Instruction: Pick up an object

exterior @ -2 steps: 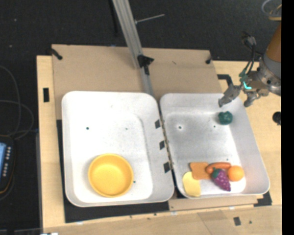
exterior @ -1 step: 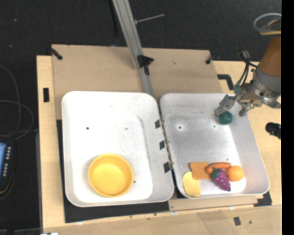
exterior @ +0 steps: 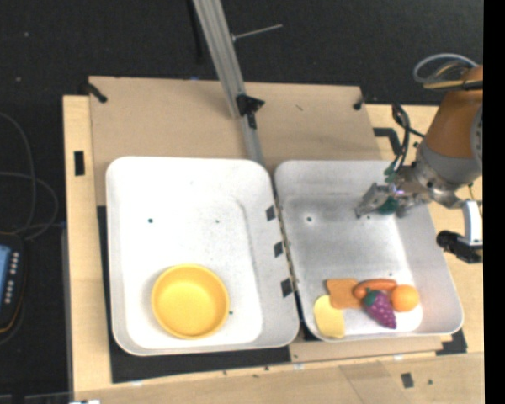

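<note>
Hovering tool [exterior: 379,202], right bin [exterior: 337,225], fruit [exterior: 379,301]

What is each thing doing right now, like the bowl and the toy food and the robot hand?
Yellow bowl: upright, nothing in it, left bin.
Toy grapes: lying in right bin, near corner.
Orange: resting beside grapes.
Carrot: lying flat.
Gripper: over right bin, away from the food.

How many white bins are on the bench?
2. The left bin holds a yellow bowl. The right bin sits beside it with toy food in its near corner.
</note>
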`<state>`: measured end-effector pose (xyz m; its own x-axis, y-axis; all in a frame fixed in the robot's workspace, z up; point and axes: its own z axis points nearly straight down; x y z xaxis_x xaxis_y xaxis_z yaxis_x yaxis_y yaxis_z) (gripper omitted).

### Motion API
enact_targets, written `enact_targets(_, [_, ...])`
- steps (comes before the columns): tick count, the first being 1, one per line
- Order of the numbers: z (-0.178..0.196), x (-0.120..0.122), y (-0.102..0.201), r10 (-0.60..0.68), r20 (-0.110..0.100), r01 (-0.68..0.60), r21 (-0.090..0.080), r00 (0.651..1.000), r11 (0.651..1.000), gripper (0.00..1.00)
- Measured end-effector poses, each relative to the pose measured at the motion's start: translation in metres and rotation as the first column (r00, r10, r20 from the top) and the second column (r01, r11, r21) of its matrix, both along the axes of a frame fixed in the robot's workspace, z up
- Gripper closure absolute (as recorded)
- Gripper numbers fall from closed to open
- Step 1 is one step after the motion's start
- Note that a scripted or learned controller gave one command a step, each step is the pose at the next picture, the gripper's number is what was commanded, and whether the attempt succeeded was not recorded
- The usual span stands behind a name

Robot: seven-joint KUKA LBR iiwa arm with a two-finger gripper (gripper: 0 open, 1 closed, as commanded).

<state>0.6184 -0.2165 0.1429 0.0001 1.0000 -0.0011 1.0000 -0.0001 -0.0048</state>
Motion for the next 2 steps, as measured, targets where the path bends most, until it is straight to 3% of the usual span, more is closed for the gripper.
enact_targets(1, [-0.045, -0.001, -0.001, -0.001, 0.002, 0.001, -0.001, 1.000, 1.000, 0.00])
enact_targets(2, [-0.030, 0.001, -0.002, -0.001, 0.009, 0.001, -0.002, 1.000, 1.000, 1.00])
